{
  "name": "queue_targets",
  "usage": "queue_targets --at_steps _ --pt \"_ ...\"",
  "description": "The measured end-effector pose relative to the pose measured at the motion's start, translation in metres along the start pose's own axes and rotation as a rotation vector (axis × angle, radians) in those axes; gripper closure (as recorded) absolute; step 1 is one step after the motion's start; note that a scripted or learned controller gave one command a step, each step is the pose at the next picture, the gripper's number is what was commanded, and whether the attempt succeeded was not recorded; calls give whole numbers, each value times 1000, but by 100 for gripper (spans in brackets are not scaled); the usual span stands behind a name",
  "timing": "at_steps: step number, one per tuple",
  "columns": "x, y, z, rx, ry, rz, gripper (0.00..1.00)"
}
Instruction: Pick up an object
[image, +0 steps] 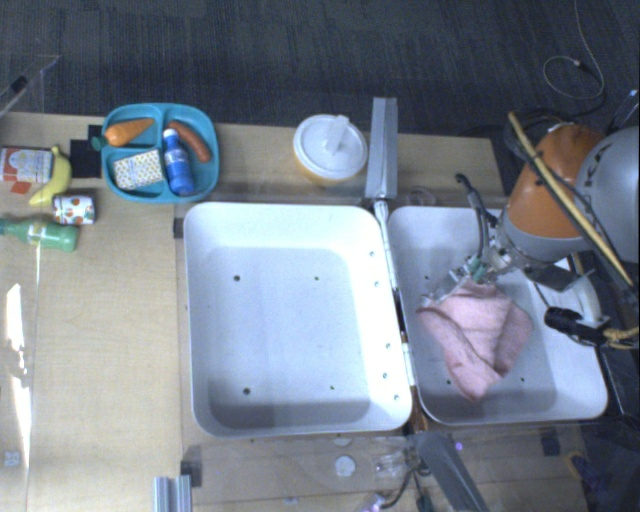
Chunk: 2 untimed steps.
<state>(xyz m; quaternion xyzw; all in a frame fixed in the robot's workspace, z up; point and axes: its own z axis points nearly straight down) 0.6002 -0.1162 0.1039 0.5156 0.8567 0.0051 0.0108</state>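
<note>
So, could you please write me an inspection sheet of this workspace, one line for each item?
Surface: wooden bench bearing two shallow white bins, left bin and right bin, side by side.
Job's things: pink cloth, crumpled, lying in the right bin.
Clutter: blue divided tray with toy food, white lidded cup, banana, small can, green bottle, all outside the bins.
Grippers: gripper low at the cloth's upper edge; grasp cannot be judged.
Cables: black cable on the floor, top right; more wiring along the arm.
Surroundings: dark carpet behind the bench.
</note>
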Motion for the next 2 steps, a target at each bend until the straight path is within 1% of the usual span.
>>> queue_targets --at_steps 1,2 --pt "28 23 -82 14 10 49 0" --pt "-5 -4 9 15 9 68 0"
